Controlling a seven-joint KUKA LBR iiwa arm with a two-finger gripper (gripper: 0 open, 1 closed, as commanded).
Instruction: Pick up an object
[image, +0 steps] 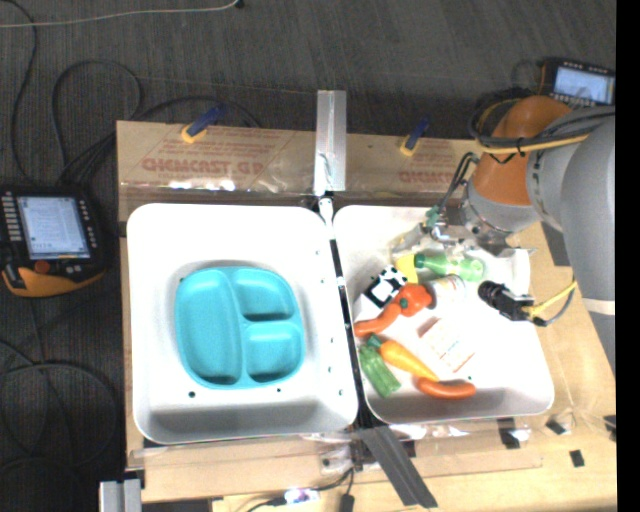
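Even overhead lighting observed; white bins slightly overexposed; soft shadows cast beneath bin rims; mild blur noted throughout.

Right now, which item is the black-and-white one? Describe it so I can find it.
Look in the right bin, near its left wall. The black-and-white checkered block lies just above the orange carrot-like pieces. It alone is patterned; its neighbours are plain orange, green or yellow.

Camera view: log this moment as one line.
arm: over right bin | gripper: low at far side, by green bottle | grasp: unclear | left bin: blue divided tray | task: no pick seen
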